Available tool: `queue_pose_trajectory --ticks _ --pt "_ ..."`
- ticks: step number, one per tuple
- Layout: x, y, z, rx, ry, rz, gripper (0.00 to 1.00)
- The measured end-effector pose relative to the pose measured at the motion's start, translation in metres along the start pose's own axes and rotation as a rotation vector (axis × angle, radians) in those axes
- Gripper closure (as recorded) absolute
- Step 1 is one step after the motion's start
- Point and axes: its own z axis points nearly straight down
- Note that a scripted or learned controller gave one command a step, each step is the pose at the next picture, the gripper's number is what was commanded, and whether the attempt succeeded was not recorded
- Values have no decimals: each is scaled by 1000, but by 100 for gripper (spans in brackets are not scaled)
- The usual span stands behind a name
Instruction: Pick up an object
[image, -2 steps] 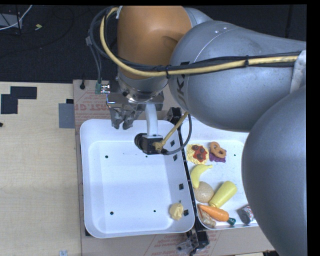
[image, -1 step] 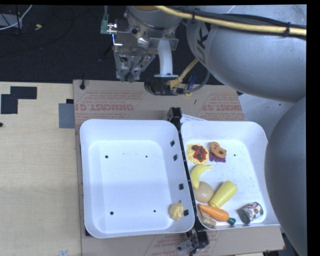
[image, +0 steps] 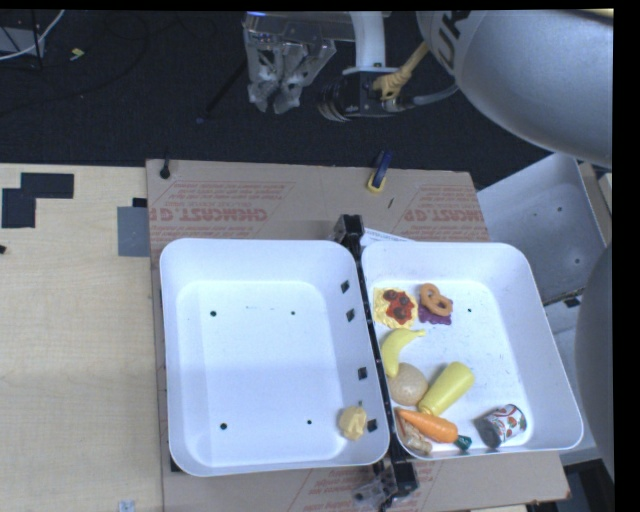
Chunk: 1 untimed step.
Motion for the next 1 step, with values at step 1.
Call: queue_pose_trajectory --ticks 1 --pt "-24 -3 192 26 -10 7 100"
